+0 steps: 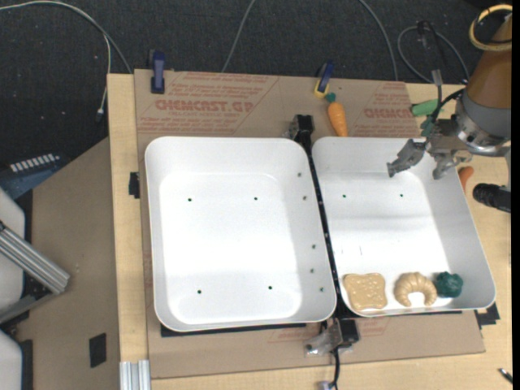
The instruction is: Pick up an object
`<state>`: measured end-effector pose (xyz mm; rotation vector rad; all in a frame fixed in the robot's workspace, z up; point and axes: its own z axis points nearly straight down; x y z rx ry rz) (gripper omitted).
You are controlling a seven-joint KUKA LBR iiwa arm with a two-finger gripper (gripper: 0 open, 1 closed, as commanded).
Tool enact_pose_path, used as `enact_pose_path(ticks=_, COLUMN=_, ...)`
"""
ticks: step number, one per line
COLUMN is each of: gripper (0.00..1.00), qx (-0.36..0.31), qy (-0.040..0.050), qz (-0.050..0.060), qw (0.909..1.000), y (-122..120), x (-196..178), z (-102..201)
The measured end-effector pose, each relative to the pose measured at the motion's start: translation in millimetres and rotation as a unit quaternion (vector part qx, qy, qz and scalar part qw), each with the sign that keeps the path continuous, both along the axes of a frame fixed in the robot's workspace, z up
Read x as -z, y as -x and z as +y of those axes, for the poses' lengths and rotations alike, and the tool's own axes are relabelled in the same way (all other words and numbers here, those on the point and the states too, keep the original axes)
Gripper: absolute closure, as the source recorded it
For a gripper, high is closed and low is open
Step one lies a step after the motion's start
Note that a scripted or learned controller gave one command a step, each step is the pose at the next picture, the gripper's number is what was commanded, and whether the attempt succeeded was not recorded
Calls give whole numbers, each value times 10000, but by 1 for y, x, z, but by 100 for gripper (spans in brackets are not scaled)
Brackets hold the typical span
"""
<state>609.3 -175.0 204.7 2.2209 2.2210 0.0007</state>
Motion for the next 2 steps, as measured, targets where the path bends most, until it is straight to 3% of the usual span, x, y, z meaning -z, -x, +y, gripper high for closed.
enact_pose_path(ticks=1, gripper=0, qx=-234, qy=-13, qz=48, qw=9997, y=-14, x=114, z=21)
enact_pose_path(ticks=2, gripper=0, qx=31, qy=10, qz=-7, qw=10000, y=116, x=62, z=-11)
